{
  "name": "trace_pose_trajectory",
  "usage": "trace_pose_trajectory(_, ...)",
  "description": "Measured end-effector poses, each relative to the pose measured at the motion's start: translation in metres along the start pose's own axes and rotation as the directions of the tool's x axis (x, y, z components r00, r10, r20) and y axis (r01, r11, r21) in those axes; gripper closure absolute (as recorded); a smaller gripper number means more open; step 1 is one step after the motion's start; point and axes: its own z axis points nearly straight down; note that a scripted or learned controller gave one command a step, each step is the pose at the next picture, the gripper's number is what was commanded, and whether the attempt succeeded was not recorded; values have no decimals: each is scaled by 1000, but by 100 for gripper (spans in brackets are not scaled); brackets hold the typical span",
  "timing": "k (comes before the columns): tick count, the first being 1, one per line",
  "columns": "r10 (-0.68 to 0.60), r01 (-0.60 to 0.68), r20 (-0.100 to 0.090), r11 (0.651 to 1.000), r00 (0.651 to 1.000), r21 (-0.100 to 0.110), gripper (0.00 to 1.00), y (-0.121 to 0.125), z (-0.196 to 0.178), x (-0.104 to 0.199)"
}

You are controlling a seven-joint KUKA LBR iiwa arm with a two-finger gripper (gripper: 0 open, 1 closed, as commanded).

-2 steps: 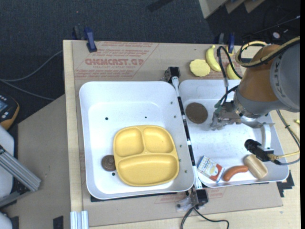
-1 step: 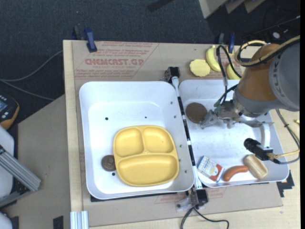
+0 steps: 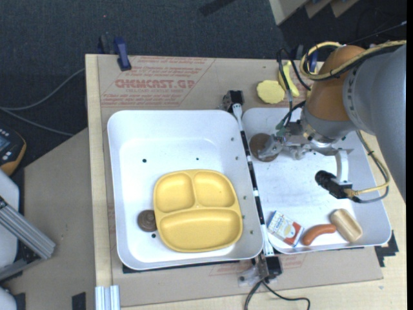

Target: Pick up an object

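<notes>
My gripper (image 3: 282,144) hangs low over the upper left corner of the right bin (image 3: 293,186), below the arm's orange band. A brown round piece (image 3: 259,146) lies right at the gripper's tip, against the bin's left wall; whether it is held is hidden. A sausage (image 3: 315,234) and a tan bun (image 3: 346,225) lie at the bin's front right. A small red and white packet (image 3: 284,227) sits at the front left. In the left bin (image 3: 129,141) a yellow divided plate (image 3: 197,210) rests beside a brown disc (image 3: 147,220).
A yellow lump (image 3: 271,91) lies on the bench behind the right bin. A black part with a yellow cable (image 3: 333,183) hangs from the arm over the right bin's middle. A blue clip (image 3: 121,54) sits at the board's back left corner.
</notes>
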Motion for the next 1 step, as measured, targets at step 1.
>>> trace_pose_trajectory(1,0,0,1,1000,1000,-4,0,58,-1,-1)
